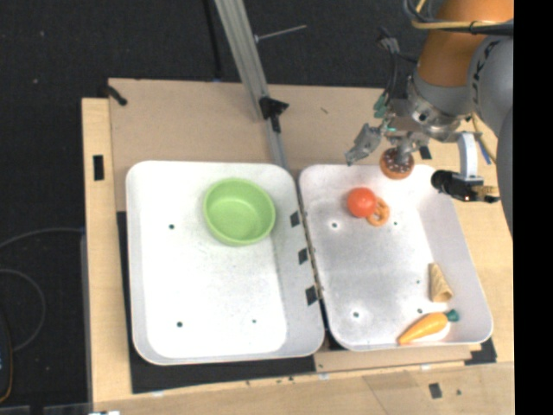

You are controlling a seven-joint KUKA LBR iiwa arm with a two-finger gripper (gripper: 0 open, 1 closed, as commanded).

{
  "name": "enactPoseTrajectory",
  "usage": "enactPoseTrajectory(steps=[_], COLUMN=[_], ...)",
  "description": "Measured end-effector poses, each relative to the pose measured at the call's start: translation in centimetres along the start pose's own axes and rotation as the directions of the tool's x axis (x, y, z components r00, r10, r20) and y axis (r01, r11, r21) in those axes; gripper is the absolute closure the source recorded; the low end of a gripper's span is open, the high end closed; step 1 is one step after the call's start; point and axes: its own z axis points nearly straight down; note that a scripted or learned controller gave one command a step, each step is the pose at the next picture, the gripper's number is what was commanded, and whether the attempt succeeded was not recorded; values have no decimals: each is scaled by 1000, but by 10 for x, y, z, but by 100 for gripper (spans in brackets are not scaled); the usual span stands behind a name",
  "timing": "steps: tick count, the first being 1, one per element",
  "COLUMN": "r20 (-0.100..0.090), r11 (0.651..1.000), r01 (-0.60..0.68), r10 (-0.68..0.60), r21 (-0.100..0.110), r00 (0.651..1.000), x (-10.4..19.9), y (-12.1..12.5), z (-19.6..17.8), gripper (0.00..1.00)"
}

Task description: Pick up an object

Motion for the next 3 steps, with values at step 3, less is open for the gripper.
enactPoseTrajectory(steps=[3], r20=[2], r11=[1000], r01=[-5], r10=[5], r21=[7], r00=[1000], x=[-10], y=[-5], z=[117], gripper=[0])
